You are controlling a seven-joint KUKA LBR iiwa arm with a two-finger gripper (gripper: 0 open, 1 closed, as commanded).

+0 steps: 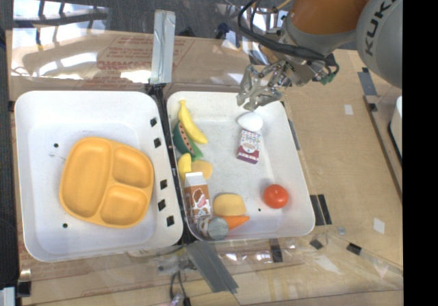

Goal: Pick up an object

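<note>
My gripper (256, 94) hangs over the far edge of the right bin (295, 161); its metal fingers (244, 97) are spread, with nothing between them. Just in front of it, a white egg (250, 120) lies in the bin, apart from the fingers. A small pink-and-white carton (249, 145) sits right below the egg. Along the bin's left side lie a banana (191, 124), a green-rimmed slice (182, 140) and a yellow lemon (185, 163). At the near side lie a brown carton (197, 199), a yellow lump (229, 203), a carrot (237, 221), a grey can (217, 228) and a red tomato (276, 196).
The left bin (41, 120) holds a yellow divided tray (106, 180). Between the two bins runs a ridge with black clips. The arm and its cables cross above the right bin's far right corner. Brown cardboard surrounds both bins.
</note>
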